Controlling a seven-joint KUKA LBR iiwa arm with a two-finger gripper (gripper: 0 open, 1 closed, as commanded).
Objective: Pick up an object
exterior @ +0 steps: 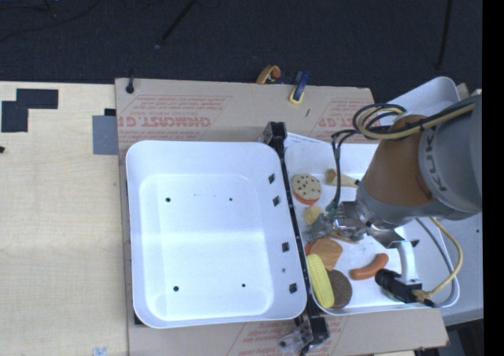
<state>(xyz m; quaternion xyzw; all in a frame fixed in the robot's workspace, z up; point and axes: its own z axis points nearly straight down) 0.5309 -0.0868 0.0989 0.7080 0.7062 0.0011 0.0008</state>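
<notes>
Corn [318, 280] and a dark round cookie [340, 287] lie nearest, at six o'clock in the right bin [370, 153]. Crowding is the risk: the gripper [329, 223] hangs low among a bun [326, 251], a sausage [368, 269] and a burger [305, 187] at twelve, so it may nudge neighbours or miss. Whether it is open I cannot tell. At nine o'clock sits the left bin [142, 189].

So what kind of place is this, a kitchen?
More likely a robot test lab: a robot arm reaches over white bins, toy food like corn, and loose cables behind.
</notes>
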